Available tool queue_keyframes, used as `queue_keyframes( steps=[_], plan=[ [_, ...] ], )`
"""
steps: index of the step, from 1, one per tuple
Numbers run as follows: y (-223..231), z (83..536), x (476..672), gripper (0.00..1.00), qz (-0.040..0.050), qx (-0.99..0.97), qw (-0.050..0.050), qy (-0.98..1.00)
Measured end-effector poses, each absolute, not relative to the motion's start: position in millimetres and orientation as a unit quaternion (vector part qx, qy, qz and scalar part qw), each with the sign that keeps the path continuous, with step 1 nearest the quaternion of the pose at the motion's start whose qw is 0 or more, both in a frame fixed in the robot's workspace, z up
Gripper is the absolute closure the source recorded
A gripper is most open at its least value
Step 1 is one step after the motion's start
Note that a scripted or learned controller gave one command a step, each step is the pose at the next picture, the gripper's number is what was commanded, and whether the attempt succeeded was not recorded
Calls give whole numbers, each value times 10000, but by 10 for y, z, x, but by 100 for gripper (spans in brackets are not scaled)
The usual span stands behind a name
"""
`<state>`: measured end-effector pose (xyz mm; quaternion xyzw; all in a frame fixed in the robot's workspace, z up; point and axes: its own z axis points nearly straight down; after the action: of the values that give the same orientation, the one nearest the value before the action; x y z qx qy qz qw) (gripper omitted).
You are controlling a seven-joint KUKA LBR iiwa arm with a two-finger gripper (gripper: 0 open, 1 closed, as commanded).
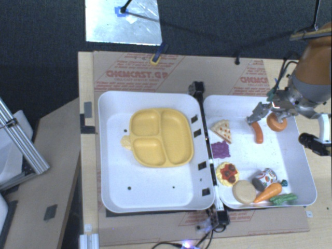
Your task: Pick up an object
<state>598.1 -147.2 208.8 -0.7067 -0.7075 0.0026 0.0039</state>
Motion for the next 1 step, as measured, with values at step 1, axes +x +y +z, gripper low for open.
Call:
queue_keyframes(
  steps=[1],
  plan=[
    [-1472, 2142, 6006, 0, -4, -7060, -4, -7082]
  ],
)
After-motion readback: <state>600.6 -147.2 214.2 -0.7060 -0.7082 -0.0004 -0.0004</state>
